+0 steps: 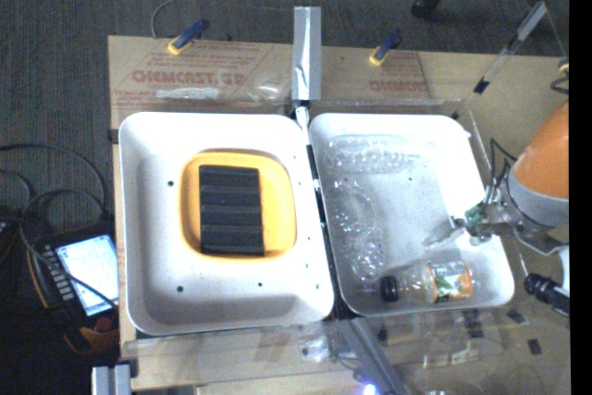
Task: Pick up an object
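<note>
A small plastic bottle [430, 282] with a black cap and a green and orange label lies on its side at the front of the right bin [481, 157]. A clear, crinkled plastic piece [365, 199] stretches from the back of that bin to its middle. In the left bin [148, 227] lies a yellow rectangular object with a black ridged top [236, 206]. My gripper [470, 225] is at the right bin's right wall, just above and to the right of the bottle, with the orange band of the arm [560, 157] behind it.
A metal post [305, 60] stands at the back between the bins. Two blue and yellow clamps [188, 35] hold the board at the back. A device with a lit screen [83, 273] and cables lie on the floor at left.
</note>
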